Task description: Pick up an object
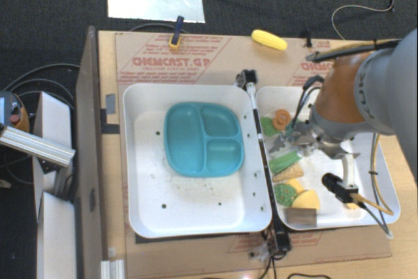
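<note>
The right bin [385, 160] holds several toy foods. An orange slice [281, 118] and a green piece [267, 126] lie at its far left. Nearer the middle are a green pod [285, 161] and a pale corn piece [289, 172]. A green broccoli [284, 193], a yellow wedge [306, 199] and a brown block [302, 217] lie toward the front. My gripper [294, 142] hangs low over the bin's left half, right above the green pod. The wrist body hides what lies under it.
The left bin [147, 140] holds a teal divided plate [202, 140]. A black divider rail [260, 140] runs between the bins. On the cardboard behind the bins lie a yellow banana-like toy [269, 40] and a yellow-handled tool [176, 32].
</note>
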`<state>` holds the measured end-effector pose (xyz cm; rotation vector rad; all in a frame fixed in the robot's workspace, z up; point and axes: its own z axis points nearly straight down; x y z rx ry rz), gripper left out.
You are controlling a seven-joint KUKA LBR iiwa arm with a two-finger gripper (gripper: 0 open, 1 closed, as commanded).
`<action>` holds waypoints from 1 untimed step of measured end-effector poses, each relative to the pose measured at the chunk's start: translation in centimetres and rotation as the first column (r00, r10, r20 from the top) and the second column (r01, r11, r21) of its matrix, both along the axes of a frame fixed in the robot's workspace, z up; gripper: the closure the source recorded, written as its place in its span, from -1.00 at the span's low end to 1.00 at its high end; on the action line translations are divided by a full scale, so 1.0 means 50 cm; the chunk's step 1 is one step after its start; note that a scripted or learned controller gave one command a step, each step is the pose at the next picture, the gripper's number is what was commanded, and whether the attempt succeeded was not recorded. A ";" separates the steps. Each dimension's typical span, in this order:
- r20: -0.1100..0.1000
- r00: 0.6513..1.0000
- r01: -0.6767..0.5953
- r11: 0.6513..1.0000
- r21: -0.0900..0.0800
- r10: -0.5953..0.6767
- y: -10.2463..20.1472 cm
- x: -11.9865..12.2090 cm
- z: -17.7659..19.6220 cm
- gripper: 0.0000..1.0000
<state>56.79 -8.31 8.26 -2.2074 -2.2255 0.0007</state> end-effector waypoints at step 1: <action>0.014 1.000 0.003 1.000 -0.008 -0.003 -0.070 0.156 0.006 -1.00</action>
